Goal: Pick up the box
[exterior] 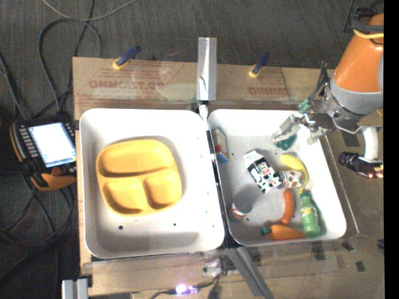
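Right white bin [336, 195]: orange carrots [287, 220] and green bottle [308, 213] sat nearest. Behind them the small white printed cardboard box [263, 170] lay tilted mid-bin, touching a yellow fruit [294, 165]. Likely light, stiff, slightly crushable; best taken across its short sides. Pincer [288, 129] hovered beyond at the far wall, prongs apart, holding nothing.

One fixed camera looks down at a slant on both bins [90, 185], arm [358, 73] entering from the right.
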`<state>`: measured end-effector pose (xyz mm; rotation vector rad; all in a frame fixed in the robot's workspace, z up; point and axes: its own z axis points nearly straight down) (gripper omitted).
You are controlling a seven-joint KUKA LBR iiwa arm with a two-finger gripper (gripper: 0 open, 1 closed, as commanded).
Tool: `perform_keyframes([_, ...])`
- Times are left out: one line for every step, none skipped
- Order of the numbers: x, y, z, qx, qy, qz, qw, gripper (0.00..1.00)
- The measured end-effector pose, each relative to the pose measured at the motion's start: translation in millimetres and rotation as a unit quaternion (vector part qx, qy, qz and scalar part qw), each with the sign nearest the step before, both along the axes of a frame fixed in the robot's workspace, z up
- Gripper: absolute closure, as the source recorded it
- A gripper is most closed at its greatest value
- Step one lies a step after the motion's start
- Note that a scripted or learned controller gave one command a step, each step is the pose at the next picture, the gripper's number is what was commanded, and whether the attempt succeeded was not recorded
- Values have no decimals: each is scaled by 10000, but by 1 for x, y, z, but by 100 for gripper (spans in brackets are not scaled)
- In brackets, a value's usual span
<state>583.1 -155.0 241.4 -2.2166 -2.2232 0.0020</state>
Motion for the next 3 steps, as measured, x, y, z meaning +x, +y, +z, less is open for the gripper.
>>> perform_keyframes([3, 56, -114, -3, 11, -229, 9997, 0])
perform_keyframes([-54, 58, -143, -38, -181, -753, 9970, 0])
perform_keyframes([-56, 57, -135, -40, -152, -763, 9970, 100])
